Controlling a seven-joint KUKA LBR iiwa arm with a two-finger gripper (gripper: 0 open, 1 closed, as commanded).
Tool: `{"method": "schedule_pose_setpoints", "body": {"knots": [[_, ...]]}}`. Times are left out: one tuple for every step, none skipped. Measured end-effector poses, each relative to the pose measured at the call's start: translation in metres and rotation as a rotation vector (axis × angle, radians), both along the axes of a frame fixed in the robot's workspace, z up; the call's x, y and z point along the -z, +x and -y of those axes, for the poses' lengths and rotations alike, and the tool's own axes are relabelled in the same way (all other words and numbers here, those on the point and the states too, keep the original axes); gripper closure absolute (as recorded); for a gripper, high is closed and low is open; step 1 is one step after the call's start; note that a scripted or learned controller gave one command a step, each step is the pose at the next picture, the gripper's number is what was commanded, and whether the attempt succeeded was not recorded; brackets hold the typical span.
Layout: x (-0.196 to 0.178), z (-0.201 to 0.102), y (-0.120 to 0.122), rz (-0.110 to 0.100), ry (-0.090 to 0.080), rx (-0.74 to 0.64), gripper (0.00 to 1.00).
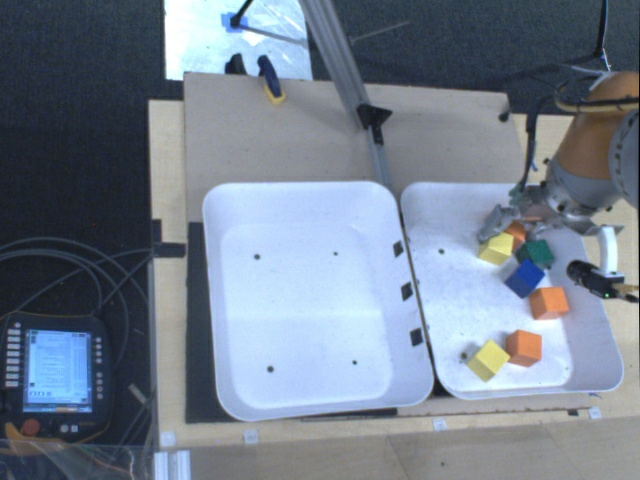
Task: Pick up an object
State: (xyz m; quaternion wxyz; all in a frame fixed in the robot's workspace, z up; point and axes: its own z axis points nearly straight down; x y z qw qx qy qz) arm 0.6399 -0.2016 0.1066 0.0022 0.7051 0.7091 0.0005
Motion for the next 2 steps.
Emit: {"method": "schedule_pose_setpoints", "body": {"knots": [[-0.011, 0.002, -0.002, -0.012, 0.000, -0.002, 1.00], [-0.074, -0.004, 0.002, 0.005, 0.000, 0.000, 1.00]]}}
